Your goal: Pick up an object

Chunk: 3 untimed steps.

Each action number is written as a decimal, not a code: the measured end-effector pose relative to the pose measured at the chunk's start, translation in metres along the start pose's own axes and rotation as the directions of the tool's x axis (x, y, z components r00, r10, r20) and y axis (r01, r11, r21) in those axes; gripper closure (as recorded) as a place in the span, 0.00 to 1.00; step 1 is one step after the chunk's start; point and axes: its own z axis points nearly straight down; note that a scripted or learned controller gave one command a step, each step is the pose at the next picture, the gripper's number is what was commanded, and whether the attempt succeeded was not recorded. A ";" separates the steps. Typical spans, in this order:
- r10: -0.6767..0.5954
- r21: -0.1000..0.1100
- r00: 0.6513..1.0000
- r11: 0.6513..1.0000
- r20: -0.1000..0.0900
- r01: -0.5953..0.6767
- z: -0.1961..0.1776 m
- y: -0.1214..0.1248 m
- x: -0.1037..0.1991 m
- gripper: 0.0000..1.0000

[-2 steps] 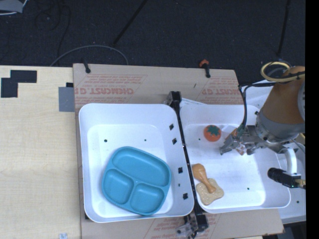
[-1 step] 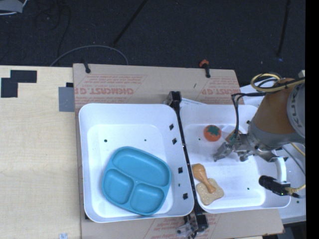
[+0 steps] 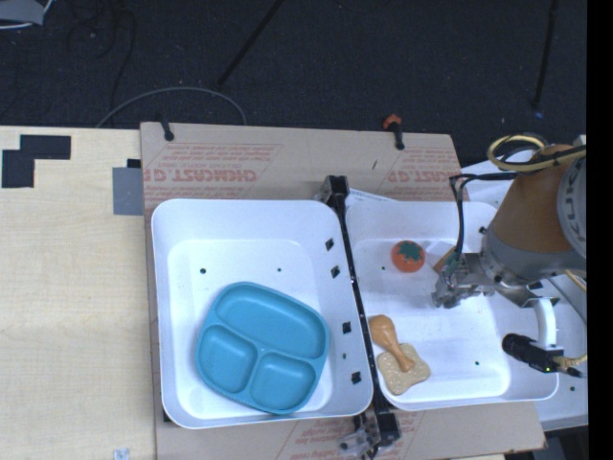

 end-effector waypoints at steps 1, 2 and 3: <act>0.001 -0.007 1.000 1.000 0.002 -0.001 -0.043 0.000 -0.005 1.00; -0.006 -0.006 1.000 1.000 0.002 0.006 -0.085 -0.001 -0.006 1.00; -0.006 -0.010 1.000 1.000 0.003 0.006 -0.147 -0.005 -0.004 1.00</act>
